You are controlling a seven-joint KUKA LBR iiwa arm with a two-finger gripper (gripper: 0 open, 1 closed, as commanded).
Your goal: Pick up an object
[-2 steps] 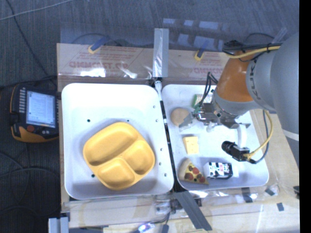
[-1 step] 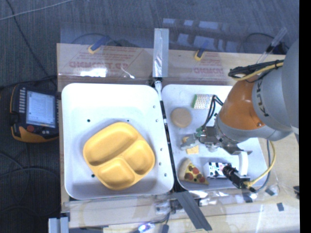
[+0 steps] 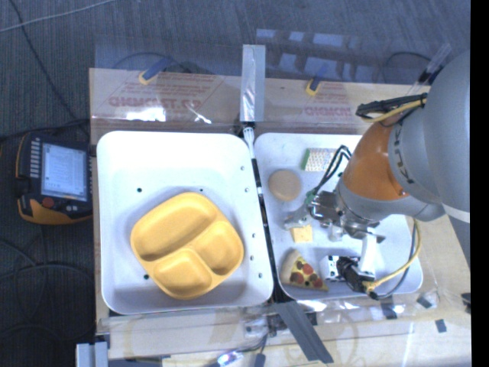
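On my feed the left bin (image 3: 122, 167) holds one thing: a yellow tray (image 3: 187, 243) with three compartments, one long and two smaller. It lies flat in the middle of the bin floor, turned at an angle to the walls, and I see nothing in its compartments.

The right bin (image 3: 290, 145) holds all the loose items. A tan disc (image 3: 285, 184) lies near the wall shared with the other bin, in the far half. A green pad (image 3: 319, 159) lies beyond it, close to the far wall and partly behind a cable. A small grey piece (image 3: 295, 220) lies just nearer than the disc, and a yellow square (image 3: 302, 235) is touching or almost touching its near side. A pizza slice (image 3: 304, 272) lies in the near corner by the shared wall, apart from the square.

The arm (image 3: 382, 167) reaches in from the right and covers much of that bin. The gripper (image 3: 330, 219) hangs over the bin's middle, just right of the grey piece and the yellow square. From this angle I cannot tell whether it is spread or closed, and I see nothing held in it. Every object I could pick lies on the bin floor, the grey piece and yellow square nearest the tool.
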